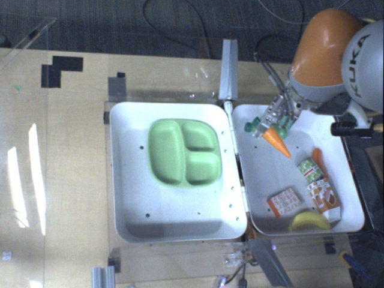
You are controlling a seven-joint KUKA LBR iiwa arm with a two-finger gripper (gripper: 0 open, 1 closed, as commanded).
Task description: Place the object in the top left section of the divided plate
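An orange toy carrot (277, 141) with a green top (253, 126) lies tilted in the upper part of the right bin (354, 221), tip pointing down-right. My gripper (281, 119) is right above the carrot's thick end, touching or nearly touching it. The green divided plate (165, 155) rests in the left bin (129, 209). It has one long section on its left and two smaller ones on its right, and nothing lies in them.
The lower right bin holds a red-and-white box (284, 201), a yellow banana (309, 222) and a long packet with green and brown labels (318, 182). A metal divider (228, 71) runs between the bins. The arm's orange band (324, 41) hangs over the right bin's far edge.
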